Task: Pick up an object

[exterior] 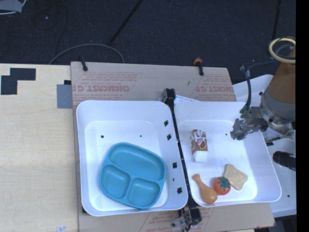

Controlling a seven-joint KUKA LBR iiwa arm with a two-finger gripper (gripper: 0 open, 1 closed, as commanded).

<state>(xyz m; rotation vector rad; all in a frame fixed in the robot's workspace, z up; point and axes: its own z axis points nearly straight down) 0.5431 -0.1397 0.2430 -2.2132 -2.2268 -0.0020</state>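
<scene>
Hovering over the right bin (270, 178)'s upper right edge you see the gripper (238, 132), finger state unreadable | small carton (199, 145) mid-bin, apart from it | drumstick (205, 189), tomato (222, 185), toast (235, 176) clustered below | blue tray (132, 175) in left bin (91, 120)

Grey arm (282, 98); orange band; dark metal gripper (240, 129)

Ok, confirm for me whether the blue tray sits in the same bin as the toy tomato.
No: the blue tray lies in the left bin, while the toy tomato lies in the right bin.
</scene>
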